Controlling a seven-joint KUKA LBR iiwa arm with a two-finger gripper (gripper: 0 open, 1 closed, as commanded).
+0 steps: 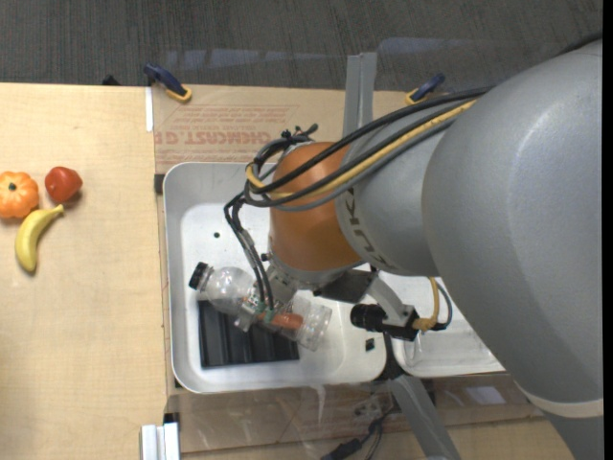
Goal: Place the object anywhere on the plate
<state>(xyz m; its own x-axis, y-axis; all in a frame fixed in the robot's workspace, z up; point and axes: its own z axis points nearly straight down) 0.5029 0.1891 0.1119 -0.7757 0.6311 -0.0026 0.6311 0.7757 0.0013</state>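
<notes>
Gripper [263, 307] hangs low over the left bin [182, 257], right at a clear plastic bottle [222, 286] lying on its side by a dark tray [239, 343]; whether it grips I cannot tell. Looks light, thin-walled and slick, likely to roll or dent, so I'd take it across the body. Transparent, dark-capped.

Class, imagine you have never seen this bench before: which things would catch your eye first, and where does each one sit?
The huge grey arm fills the right side, its orange band hanging over the left white bin. Under the band, a clear plastic bottle lies on its side in that bin, beside a black plate. Far left on the wooden bench top, toy fruit stands out: an orange, a tomato and a banana.
</notes>
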